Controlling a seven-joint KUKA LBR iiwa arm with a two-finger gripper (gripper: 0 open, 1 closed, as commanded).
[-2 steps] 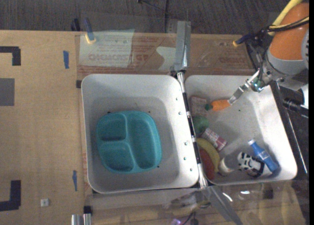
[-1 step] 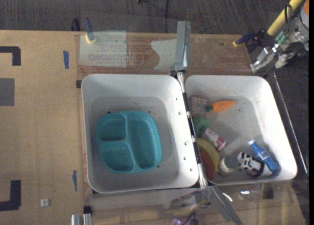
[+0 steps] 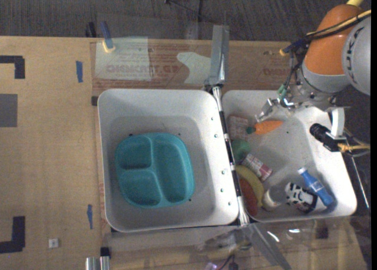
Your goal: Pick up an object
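Observation:
My gripper (image 3: 273,107) hangs over the far part of the right bin (image 3: 347,204), under the grey arm with its orange band. An orange carrot (image 3: 268,127) lies just below and in front of it; whether they touch I cannot tell. Other things in this bin are a small printed packet (image 3: 238,125), a green item (image 3: 240,148), a pink and white box (image 3: 257,166), a yellow banana (image 3: 245,178), a red piece (image 3: 253,199), a pale cup (image 3: 270,198), a black and white cow toy (image 3: 300,197) and a blue bottle (image 3: 316,188).
The left bin (image 3: 118,109) holds a teal divided plate (image 3: 154,169). A metal divider rail (image 3: 227,151) runs between the bins. The wooden bench (image 3: 47,145) with black and blue tape marks stretches to the left.

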